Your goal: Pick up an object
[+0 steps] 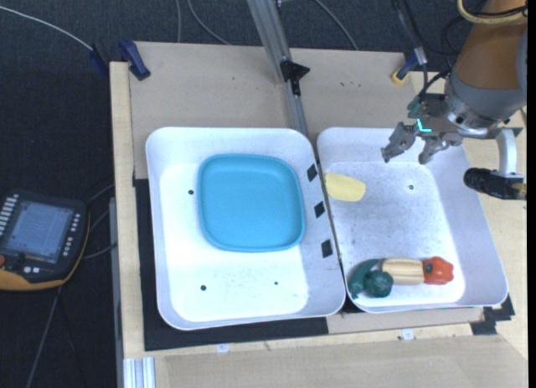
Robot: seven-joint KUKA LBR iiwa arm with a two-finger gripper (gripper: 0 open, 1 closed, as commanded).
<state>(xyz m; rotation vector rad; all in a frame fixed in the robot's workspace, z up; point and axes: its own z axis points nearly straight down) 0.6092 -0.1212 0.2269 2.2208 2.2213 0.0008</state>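
Desk (pixel 218 85): a pale wooden top, seen from above at a slant, set on dark carpet crossed by thin cables.

Left bin (pixel 167 210): shallow, white, with rounded corners, placed beside its twin and touching it along the middle.

Right bin (pixel 469 235): same make, its floor lightly speckled.

Arm (pixel 494 51): grey with an orange band, entered from the right and positioned over the far right corner of the right bin.

Blue tray (pixel 251 202): square with rounded corners, laid flat in the far half of the left bin.

Metal rail (pixel 268 18): slanted from the top edge down to the gap between the two bins.

Handheld screen unit (pixel 38 235): dark, with an orange underside, laid on the carpet left of the desk.

Gripper (pixel 410 147): held above the far edge of the right bin with its two fingers spread apart; nothing was seen between them.

Wooden piece with a red end (pixel 414 271): laid along the near edge of the right bin.

Green object (pixel 371 281): rounded, dark, touching the wooden piece on its left.

Yellow object (pixel 345 187): small, flat, laid at the far left of the right bin, well apart from the gripper.
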